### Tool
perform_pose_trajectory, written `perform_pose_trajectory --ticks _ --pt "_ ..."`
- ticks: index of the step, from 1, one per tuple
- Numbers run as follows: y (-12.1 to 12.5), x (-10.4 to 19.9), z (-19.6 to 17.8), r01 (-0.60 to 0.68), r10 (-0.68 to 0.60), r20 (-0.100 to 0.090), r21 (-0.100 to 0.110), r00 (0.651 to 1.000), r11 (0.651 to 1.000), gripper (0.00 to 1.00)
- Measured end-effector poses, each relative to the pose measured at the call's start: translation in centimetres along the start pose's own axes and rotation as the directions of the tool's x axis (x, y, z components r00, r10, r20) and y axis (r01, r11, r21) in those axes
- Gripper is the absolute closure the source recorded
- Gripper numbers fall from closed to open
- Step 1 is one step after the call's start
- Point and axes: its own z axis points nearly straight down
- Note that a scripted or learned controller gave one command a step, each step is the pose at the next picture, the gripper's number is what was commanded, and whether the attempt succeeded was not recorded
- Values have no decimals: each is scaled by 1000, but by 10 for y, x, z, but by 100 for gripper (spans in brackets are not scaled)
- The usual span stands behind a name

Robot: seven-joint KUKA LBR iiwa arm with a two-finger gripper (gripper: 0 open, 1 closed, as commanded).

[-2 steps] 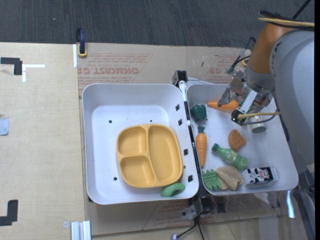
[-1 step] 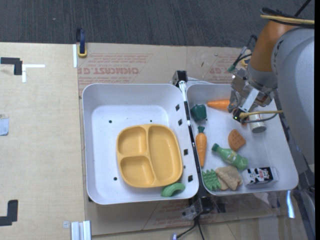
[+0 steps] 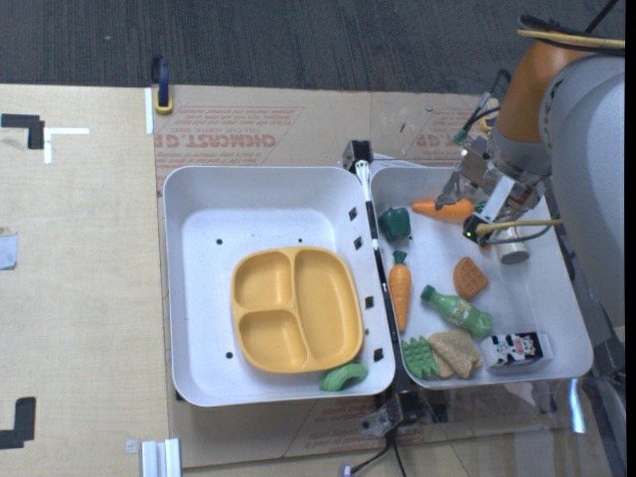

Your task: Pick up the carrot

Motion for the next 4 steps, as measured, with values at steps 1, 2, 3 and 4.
perform_pose_trajectory --ticks 1,2,3,4 --pt "32 -27 19 -133 133 -66 -1 989 991 0" --pt "38 -33 22 -331 333 -71 33 940 943 0" --pt "22 -36 30 -618 618 -40 5 785 786 0" --pt "-26 -48 33 -630 630 -37 -1 776 776 0"
